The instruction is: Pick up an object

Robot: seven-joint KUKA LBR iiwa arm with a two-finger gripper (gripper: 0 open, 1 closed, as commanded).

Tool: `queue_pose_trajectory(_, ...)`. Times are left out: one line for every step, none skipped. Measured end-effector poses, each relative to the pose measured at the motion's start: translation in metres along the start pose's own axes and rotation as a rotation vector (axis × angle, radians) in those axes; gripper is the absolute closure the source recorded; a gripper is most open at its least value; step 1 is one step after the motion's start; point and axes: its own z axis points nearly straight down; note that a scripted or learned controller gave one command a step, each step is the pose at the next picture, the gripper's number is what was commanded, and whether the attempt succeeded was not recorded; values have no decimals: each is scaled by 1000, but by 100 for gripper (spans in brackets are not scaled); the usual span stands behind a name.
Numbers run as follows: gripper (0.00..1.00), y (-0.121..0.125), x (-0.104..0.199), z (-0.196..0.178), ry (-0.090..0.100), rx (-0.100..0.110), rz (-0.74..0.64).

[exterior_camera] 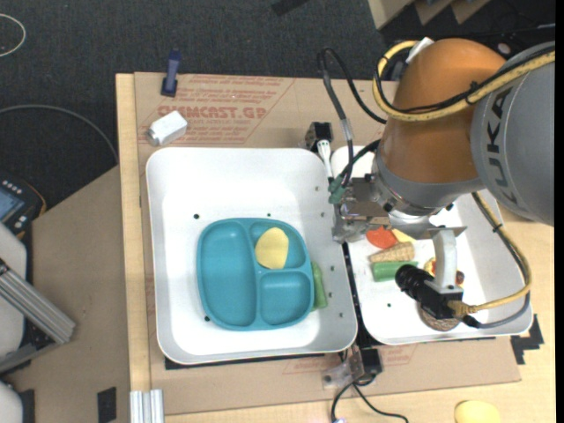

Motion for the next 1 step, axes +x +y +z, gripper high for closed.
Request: queue_pose_trajectory(100,-11,27,-144,4,-25,1)
